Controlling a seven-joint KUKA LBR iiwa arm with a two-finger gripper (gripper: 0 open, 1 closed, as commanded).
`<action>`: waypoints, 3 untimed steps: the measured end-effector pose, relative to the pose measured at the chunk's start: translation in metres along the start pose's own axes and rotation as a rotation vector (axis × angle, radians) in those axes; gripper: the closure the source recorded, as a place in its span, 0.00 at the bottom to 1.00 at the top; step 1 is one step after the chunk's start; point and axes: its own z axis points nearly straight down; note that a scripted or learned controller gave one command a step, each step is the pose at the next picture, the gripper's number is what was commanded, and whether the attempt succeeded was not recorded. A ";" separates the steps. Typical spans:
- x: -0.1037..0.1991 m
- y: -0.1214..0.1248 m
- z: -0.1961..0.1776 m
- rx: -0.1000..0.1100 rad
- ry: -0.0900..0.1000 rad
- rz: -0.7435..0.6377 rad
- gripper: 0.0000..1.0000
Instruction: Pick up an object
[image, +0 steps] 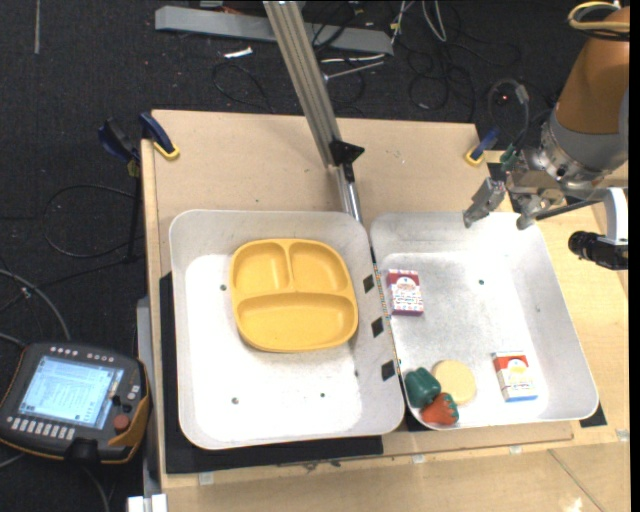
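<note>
Jaws (497, 208) apart above small red-and-white box (405, 293), flat, upright print

Tray (294, 296) in left bin (200, 400)

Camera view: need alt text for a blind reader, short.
The gripper hovers open over the far edge of the right bin, holding nothing. That bin holds a small red box, a white-and-orange box, a tan disc and a green-and-red toy; the left bin holds a yellow divided plate.
</note>
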 end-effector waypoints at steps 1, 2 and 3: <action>0.000 0.000 0.000 0.000 0.000 0.000 0.00; -0.006 0.007 0.052 0.003 0.000 0.003 0.00; -0.006 0.001 0.115 0.006 0.001 0.003 0.00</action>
